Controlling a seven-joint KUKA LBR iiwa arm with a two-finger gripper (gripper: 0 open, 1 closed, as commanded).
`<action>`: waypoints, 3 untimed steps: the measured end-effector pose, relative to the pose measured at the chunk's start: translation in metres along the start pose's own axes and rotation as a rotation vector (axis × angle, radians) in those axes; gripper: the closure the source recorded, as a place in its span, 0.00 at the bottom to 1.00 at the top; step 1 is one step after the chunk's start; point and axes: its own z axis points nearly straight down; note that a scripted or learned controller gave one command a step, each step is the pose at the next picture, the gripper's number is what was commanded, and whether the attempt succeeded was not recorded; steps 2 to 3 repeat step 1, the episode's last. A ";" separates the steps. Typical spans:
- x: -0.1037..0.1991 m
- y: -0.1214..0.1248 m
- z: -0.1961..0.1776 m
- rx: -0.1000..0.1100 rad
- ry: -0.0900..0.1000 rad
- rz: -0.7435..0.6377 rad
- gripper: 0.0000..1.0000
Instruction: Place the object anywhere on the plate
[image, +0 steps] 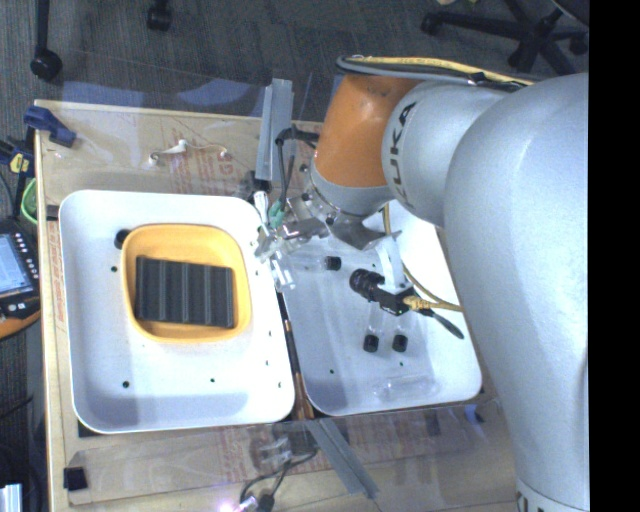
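One dark object (186, 290) on plate (185, 240) — left bin | gripper (385, 343) — right bin

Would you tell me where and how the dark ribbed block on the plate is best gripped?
Probably from straight above, closing on its two long edges, across the shorter span. The block lies flat in the plate, whose raised rim would hinder a sideways approach. Its ribs run the short way, so the long edges look the plainest to clamp.

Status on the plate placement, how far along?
Looks done: a dark ribbed object already lies on the yellow plate in the left bin. In hand: I see nothing held; the tool hangs over the right bin. Left: apparently only pulling the arm clear.
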 end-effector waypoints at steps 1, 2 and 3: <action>0.000 0.000 0.000 0.000 0.000 0.000 0.00; 0.000 0.000 0.000 0.000 0.000 0.000 0.00; 0.000 0.000 0.000 0.000 0.000 0.000 0.00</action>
